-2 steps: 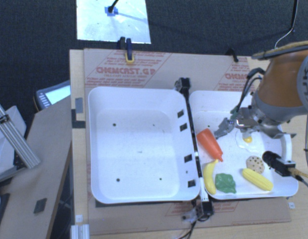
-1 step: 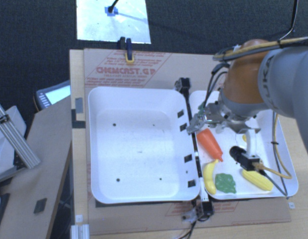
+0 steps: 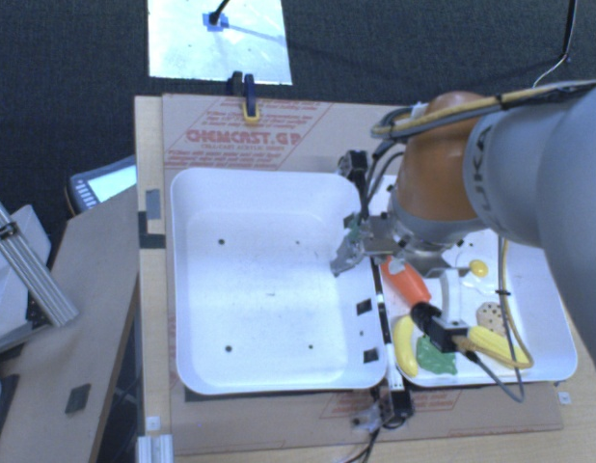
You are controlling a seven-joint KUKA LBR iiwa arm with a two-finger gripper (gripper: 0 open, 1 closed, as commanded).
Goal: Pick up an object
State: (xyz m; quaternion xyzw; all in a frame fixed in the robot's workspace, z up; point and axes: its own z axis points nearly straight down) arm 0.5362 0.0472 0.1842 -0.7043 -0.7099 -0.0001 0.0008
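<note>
pincer (image 3: 348, 251) hanging over left bin (image 3: 259, 360) edge, grip state not readable | objects lying in right bin (image 3: 558, 360) | advice: be centering over carrot (image 3: 406, 280) before descending

Dark carpeted floor (image 3: 67, 66) around bench. Shiny square metal plate (image 3: 219, 27) at top. Brown cardboard sheet with red lettering (image 3: 245, 135) under bins. Tan wooden side table (image 3: 76, 326) left, bearing ribbed aluminium rail (image 3: 23, 258).
</note>
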